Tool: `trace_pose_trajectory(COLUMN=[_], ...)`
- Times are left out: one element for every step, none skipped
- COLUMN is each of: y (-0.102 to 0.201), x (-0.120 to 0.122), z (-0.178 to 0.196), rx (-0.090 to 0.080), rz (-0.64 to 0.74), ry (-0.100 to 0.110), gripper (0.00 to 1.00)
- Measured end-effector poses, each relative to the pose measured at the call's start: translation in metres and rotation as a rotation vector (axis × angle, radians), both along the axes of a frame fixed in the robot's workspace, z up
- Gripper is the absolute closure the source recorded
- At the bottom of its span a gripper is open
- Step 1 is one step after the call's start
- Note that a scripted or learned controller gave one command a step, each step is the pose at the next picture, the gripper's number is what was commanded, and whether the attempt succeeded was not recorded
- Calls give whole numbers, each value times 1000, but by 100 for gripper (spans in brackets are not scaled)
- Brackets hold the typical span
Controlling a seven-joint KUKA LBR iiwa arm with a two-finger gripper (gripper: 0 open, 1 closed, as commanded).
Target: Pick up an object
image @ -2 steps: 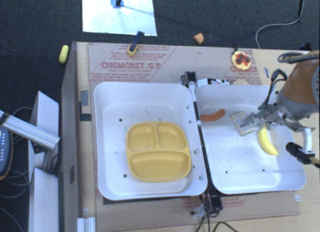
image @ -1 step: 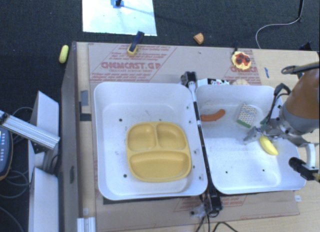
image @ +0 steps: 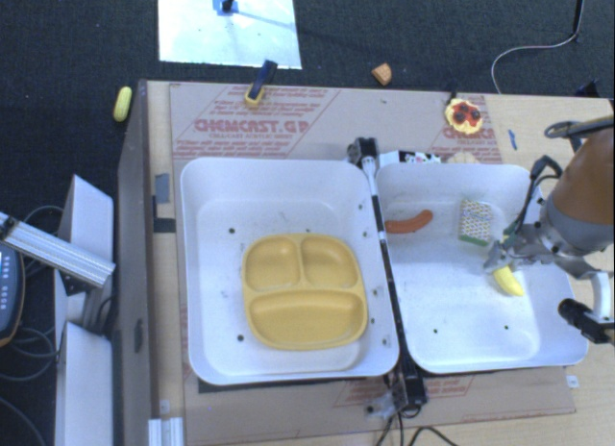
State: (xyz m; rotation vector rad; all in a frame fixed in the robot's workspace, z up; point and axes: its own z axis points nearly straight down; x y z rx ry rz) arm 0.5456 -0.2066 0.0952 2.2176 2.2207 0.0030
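Note:
The right bin holds three small objects. A red-orange sausage lies near its left wall. A pale green and white block sits toward the back. A small yellow piece lies at the right side. My gripper reaches in from the right and sits low, just above the yellow piece's upper end and right of the block. Whether it touches the yellow piece is unclear. The grey arm with its orange band rises at the right edge.
The left bin carries a yellow divided plate. Behind the bins on the bench lie a yellow and blue tool, a small orange piece and a toy pizza slice. A yellow object lies off the bench's left corner.

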Motion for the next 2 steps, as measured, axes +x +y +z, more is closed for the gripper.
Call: trace_pose_trajectory(y=[54,125], x=[35,0], z=[133,148], rx=[0,2], rz=[3,4], ry=[-4,1], gripper=[100,100])
